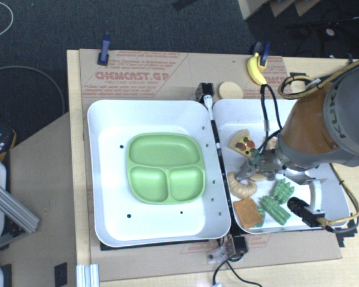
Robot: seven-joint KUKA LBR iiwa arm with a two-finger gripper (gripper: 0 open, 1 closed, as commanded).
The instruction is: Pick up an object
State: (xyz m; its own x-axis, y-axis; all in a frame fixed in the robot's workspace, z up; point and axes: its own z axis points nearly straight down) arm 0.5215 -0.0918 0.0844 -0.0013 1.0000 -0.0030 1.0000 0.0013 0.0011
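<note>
Ring-shaped tan pastry toy (245, 187) lay under end effector (255, 167) | finger state unreadable | risk: crowded neighbouring toys could deflect the grasp.

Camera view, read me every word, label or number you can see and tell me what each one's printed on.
"CHEMCAST G P": large red letters on the brown protective sheet covering the bench behind the bins; the last letters are uncertain.
Smaller red lines above and below it on the same sheet: too small and blurred to read.

One fixed camera looks down slantwise on both white bins (102, 160).
</note>
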